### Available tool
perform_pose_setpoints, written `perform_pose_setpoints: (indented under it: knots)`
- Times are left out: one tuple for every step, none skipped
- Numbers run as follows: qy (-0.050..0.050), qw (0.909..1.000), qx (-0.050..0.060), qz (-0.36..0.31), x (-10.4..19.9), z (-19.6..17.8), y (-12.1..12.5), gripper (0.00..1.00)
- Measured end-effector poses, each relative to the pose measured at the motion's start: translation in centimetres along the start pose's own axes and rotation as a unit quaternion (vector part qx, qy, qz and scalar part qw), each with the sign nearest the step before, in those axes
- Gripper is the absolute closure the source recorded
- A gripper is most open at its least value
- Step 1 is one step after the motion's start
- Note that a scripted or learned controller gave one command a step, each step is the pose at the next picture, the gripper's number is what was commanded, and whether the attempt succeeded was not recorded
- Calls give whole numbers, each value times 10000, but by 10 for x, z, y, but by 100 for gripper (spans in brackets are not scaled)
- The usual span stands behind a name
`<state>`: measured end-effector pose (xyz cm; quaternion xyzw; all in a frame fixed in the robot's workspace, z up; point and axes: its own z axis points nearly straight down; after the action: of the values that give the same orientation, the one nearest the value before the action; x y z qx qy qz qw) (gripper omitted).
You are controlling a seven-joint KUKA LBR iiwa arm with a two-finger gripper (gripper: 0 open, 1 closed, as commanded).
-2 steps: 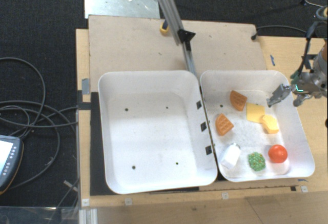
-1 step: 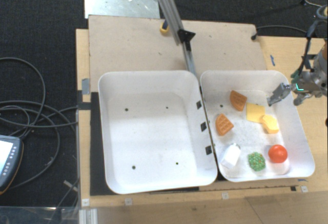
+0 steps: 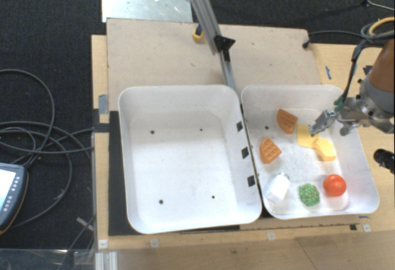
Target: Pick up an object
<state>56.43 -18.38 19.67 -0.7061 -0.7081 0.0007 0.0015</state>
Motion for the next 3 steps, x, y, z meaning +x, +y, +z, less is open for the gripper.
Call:
perform_pose_setpoints:
  knots:
    - [-2, 10000, 2, 11, -9, 49, -4, 0]
    - [-30, 10000, -68, 4, -10, 96, -1, 0]
    - [-29, 9999, -100, -3, -10, 82, 1, 100]
